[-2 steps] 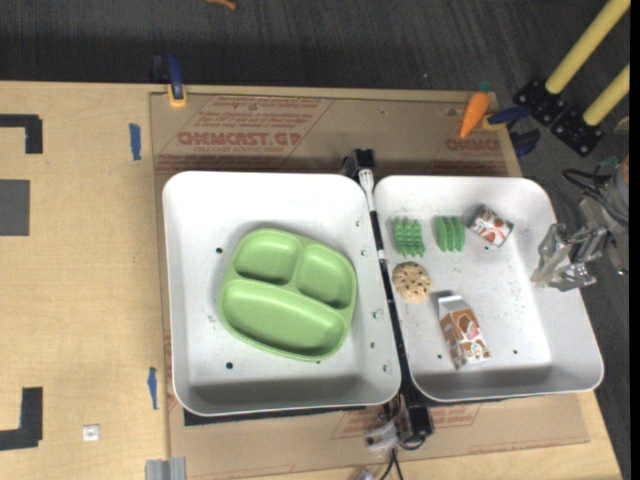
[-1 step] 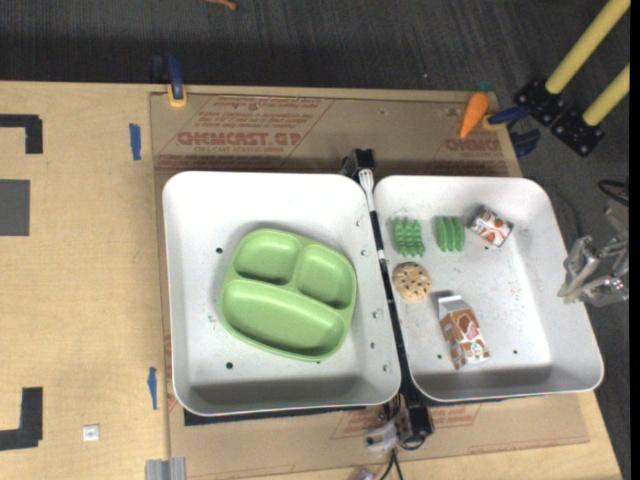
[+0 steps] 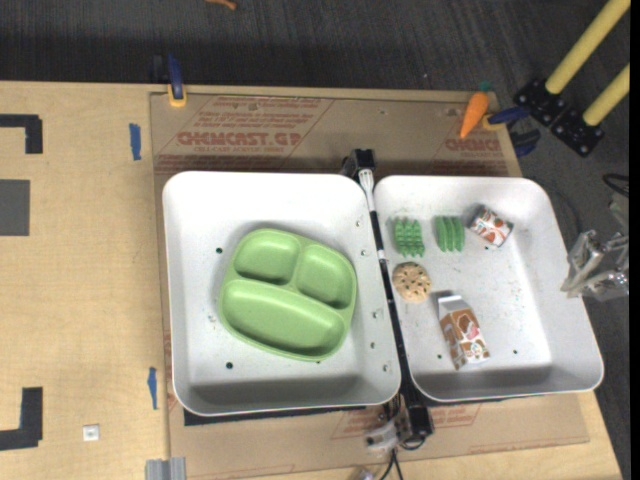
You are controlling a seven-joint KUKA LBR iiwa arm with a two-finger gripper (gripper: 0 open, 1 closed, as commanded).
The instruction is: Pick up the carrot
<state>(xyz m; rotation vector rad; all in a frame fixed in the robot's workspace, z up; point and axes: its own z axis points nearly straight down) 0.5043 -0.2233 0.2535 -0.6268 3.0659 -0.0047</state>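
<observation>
The two shallow white plastic bins (image 3: 190, 268) look smooth with a slight sheen. The green three-section plastic plate (image 3: 288, 293) is glossy. The tan wooden bench board (image 3: 80, 298) appears matt, and the small silvery metal gripper (image 3: 597, 266) shines dully.

From my screen I saw the carrot (image 3: 474, 114) lying on the bench (image 3: 80, 268) behind the right bin (image 3: 575, 368), while the divided plate (image 3: 288, 290) sat in the left bin (image 3: 190, 218).

Orange carrot (image 3: 473, 114) with green top; green divided plate (image 3: 288, 293); white bins (image 3: 190, 268); tan speckled cookie (image 3: 411, 281).
</observation>
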